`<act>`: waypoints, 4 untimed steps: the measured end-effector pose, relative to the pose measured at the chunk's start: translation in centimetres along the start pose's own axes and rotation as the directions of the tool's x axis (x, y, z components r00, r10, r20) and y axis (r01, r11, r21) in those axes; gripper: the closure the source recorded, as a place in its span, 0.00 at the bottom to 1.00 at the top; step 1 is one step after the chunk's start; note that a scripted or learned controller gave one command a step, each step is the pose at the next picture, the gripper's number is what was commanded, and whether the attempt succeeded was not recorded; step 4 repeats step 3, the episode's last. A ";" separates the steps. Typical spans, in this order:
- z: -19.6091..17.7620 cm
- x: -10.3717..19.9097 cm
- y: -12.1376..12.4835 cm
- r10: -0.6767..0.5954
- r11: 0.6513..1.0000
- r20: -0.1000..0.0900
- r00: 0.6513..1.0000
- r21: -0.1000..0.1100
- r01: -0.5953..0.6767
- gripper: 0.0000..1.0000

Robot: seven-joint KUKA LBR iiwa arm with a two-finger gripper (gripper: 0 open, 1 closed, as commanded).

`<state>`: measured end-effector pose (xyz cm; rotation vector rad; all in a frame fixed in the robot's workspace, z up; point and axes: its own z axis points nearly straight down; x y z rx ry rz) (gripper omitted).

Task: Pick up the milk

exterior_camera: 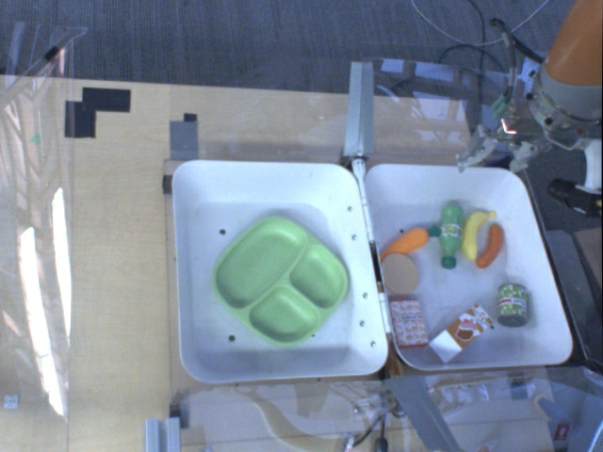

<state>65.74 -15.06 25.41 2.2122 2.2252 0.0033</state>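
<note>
Above the right bin's (537,252) far rim, the tool (494,151) hangs open, holding nothing.

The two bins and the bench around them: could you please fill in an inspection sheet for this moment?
Surface: pale wooden bench bearing the left bin and the right bin, side by side.
Job's things: milk carton lying on its side near the right bin's front edge, untouched.
Clutter: green divided plate in the left bin; in the right bin a carrot, green bottle, banana, sausage, round brown piece, red box and small can.
Grippers: gripper above the right bin's back edge, far from the milk carton, holding nothing.
Cables: thin cables looping behind the arm.
Surroundings: dark carpet; black marks on the bench.
</note>
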 end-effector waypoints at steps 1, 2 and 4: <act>-1.2 0.1 0.2 -0.007 1.000 0.002 1.000 -0.006 0.007 1.00; -1.2 0.2 0.2 -0.008 1.000 0.002 1.000 -0.006 0.008 0.00; 7.4 2.0 -7.0 -0.141 0.990 -0.001 0.990 0.000 0.141 0.00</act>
